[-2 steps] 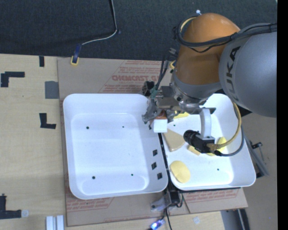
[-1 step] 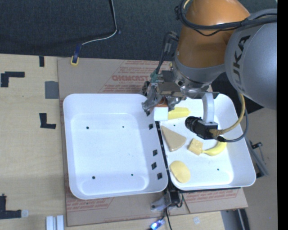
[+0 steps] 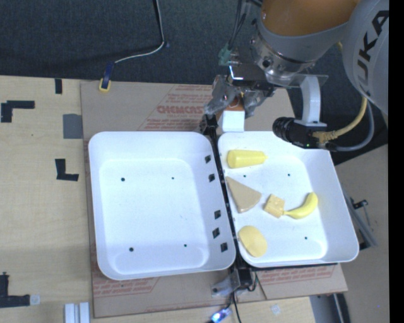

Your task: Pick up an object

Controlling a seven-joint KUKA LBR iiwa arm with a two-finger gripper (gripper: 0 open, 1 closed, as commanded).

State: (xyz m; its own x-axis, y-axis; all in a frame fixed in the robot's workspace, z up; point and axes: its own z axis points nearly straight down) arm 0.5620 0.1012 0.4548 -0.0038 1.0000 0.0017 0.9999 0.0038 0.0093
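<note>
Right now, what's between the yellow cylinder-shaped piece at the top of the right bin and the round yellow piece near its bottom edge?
In the camera view, a tan wedge-shaped piece lies between the yellow cylinder-shaped piece and the round yellow piece.

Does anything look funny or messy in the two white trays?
Nothing looks spilled or broken. All the yellow and tan toy foods, like the yellow toy banana, sit in the right white bin, bunched toward its left side.

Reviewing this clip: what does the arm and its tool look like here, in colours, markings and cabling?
The arm has a grey shell with dark letters at the view's right edge and a wide orange band above the wrist. Below that sits a metallic grey collar, then the tool, dark and metallic with thin wires along it. A yellowish cable runs from a black connector beside a white bracket.
</note>
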